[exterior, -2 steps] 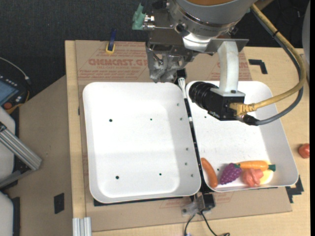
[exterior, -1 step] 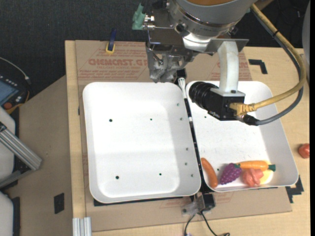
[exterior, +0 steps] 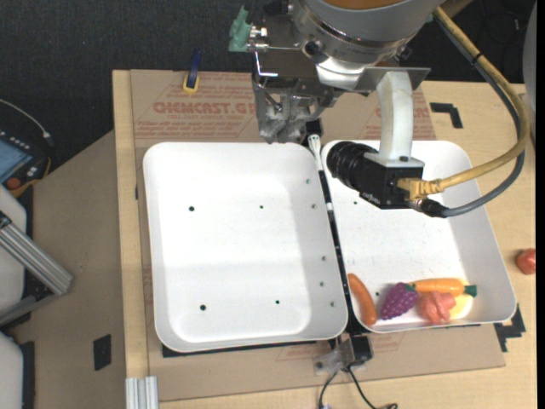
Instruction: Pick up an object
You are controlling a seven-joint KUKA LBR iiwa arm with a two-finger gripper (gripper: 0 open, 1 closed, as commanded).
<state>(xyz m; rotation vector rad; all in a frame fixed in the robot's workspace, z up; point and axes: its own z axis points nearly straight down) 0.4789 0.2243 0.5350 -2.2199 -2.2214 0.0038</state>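
Gripper (exterior: 288,124) hangs above the bins' far edge; can't tell its grip state. Toy food, grapes (exterior: 397,301) and carrot (exterior: 441,287), sits in right bin's (exterior: 477,228) near corner, well apart, toward camera.

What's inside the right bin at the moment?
Toy food lies along the right bin's near edge: a hot dog, purple grapes, a carrot and a pink piece. The arm's black camera unit covers part of the far floor.

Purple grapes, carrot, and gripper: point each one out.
purple grapes (exterior: 397,301), camera view, middle of the bunch
carrot (exterior: 439,286), camera view, middle of its orange body
gripper (exterior: 288,126), camera view, its lower tip
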